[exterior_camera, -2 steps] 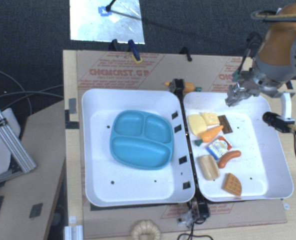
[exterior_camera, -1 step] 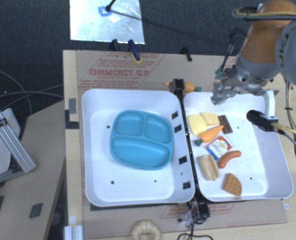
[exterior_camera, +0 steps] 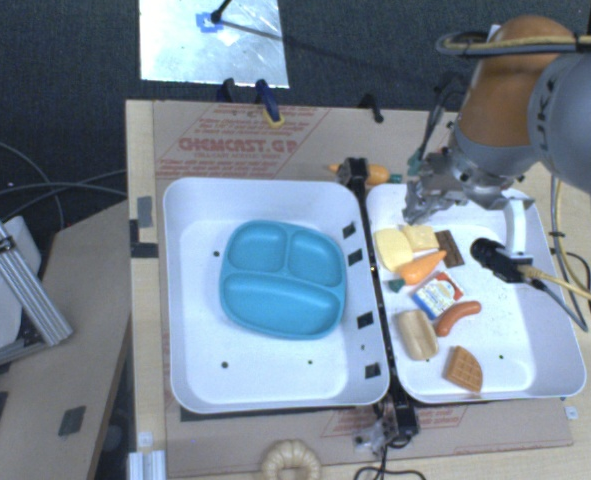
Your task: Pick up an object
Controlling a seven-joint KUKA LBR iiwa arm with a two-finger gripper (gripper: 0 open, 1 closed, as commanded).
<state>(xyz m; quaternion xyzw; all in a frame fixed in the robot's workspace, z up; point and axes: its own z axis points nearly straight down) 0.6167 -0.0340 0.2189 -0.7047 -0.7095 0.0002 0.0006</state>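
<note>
Gripper (exterior_camera: 422, 206) low over right bin (exterior_camera: 555, 353), at back-left corner, just above yellow cheese wedge (exterior_camera: 395, 246); jaw state cannot tell. Nothing seen held. Carrot (exterior_camera: 422, 266), sausage (exterior_camera: 456, 316), waffle (exterior_camera: 464, 368) lie nearby. Step: approach, likely. Next: descend onto wedge, close, lift straight.

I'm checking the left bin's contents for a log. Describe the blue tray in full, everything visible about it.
The blue tray is a light-blue divided plate, seemingly smooth plastic, with rounded corners and three compartments: one long section along its near side and two smaller ones behind. It lies flat, turned slightly askew, on the floor of the left white bin, roughly centred. All three compartments hold nothing. It touches only the bin floor, with a gap to every wall.
</note>
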